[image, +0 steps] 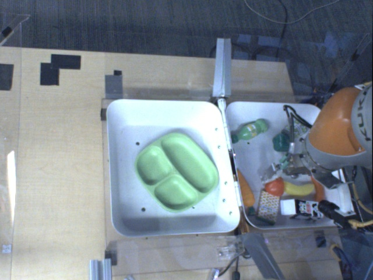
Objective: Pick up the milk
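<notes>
The milk (301, 207) is a small white carton with black patches. It lies on its side near the front edge of the right bin (256, 150). My gripper (288, 165) hangs low over the middle of that bin, just above a red tomato (274, 186) and a yellow banana (298, 188). It is a short way behind the milk and apart from it. The grey wrist and orange band (335, 127) cover the bin's right side.
In the right bin lie a green bottle (249, 130), a teal item (281, 141), an orange carrot (246, 192) along the left wall and a patterned box (268, 203). A green divided plate (178, 171) fills the left bin (125, 209).
</notes>
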Tool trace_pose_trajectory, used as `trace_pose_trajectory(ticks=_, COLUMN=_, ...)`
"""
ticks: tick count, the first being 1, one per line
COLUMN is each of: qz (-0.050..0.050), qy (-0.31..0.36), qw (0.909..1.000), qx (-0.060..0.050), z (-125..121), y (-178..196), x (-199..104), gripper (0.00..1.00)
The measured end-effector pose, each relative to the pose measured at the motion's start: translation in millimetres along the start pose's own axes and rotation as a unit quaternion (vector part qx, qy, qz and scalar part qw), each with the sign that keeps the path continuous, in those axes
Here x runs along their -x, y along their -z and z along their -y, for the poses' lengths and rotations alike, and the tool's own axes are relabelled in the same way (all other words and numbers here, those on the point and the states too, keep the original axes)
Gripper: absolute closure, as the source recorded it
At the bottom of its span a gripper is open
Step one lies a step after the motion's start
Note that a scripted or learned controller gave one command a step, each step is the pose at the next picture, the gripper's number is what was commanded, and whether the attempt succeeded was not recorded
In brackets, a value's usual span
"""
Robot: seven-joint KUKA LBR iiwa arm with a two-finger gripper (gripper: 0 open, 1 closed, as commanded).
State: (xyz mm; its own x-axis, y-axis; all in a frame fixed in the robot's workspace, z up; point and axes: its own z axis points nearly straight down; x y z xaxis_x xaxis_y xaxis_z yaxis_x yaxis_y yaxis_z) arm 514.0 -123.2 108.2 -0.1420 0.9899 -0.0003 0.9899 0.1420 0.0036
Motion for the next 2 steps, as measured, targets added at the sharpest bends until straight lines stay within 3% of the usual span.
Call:
trace_pose_trajectory(ticks=1, qz=0.001, qy=-0.111, qw=0.9938, qx=0.002, z=-41, y=-18, x=53, gripper=0.00)
trace_pose_trajectory(ticks=2, qz=0.001, qy=-0.111, qw=0.9939, qx=0.002, z=-113, y=-21, x=87, gripper=0.00)
